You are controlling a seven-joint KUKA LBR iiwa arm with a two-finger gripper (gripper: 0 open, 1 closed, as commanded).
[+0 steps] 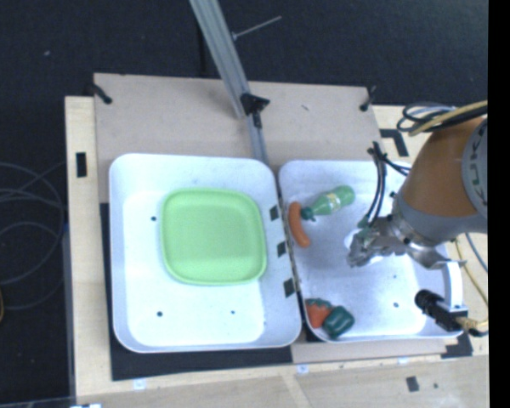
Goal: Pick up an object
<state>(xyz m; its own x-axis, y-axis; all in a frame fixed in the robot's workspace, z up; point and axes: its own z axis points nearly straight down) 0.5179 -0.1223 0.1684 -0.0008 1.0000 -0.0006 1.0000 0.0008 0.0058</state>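
Observation:
In the right bin (378, 300) lie a green bottle (330, 201) near the back, an orange carrot-like piece (298, 224) along the left wall, and a small red and green pair of objects (330, 317) at the front left corner. My gripper (361, 249) hangs over the middle of this bin, to the right of the carrot and below the bottle. Nothing shows between its tips. The arm's grey and orange body (446, 185) covers the bin's right side.
A light green square plate (212, 236) lies in the left bin (136, 313). A grey slanted pole (225, 53) runs from the top down to the gap between the bins. Cables trail off the bench at the left.

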